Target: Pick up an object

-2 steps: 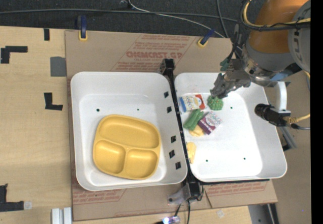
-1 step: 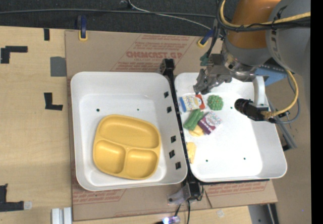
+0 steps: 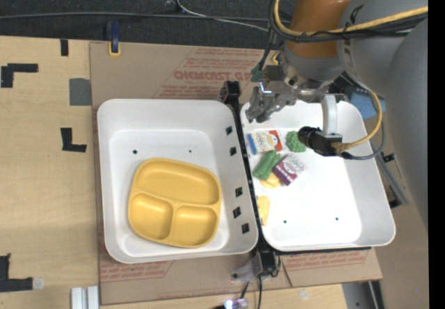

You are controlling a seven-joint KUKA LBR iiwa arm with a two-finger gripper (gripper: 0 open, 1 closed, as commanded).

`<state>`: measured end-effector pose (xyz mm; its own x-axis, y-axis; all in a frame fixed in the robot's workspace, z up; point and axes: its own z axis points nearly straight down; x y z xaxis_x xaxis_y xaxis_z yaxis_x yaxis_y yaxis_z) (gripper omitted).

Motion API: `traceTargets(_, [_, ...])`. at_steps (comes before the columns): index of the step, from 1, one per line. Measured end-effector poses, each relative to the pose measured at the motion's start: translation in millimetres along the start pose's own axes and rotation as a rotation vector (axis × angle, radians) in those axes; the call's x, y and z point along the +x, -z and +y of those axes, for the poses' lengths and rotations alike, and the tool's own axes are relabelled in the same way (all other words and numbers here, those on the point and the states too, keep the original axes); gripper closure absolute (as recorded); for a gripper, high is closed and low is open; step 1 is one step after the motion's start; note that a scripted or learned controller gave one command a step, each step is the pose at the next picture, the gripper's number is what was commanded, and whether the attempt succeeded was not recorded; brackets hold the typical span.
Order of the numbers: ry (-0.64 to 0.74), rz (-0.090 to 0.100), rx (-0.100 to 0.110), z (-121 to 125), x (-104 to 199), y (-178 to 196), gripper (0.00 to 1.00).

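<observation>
In the right bin (image 3: pixel 348 224) several small items lie near its left wall: a white and orange packet (image 3: pixel 265 140), a green piece (image 3: pixel 266 165), a purple and white packet (image 3: pixel 288 169), a dark green lump (image 3: pixel 294 142) and a yellow piece (image 3: pixel 263 207) by the divider. My gripper (image 3: pixel 259 110) hangs over the bin's far left corner, just above the white and orange packet. Nothing shows between its fingers.
The left bin (image 3: pixel 111 120) holds a yellow three-compartment tray (image 3: pixel 174 202). The arm's orange band and grey wrist (image 3: pixel 327 8) loom over the right bin's far side, with a black cable fitting (image 3: pixel 321 140) hanging above the bin. A black divider clip strip (image 3: pixel 240 161) runs between the bins.
</observation>
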<state>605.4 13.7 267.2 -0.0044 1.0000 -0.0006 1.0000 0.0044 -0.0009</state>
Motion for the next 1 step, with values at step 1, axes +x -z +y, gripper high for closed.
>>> traceTargets(1, [0.001, 0.0, 0.0, 29.2, 51.9, -22.2, 1.0])
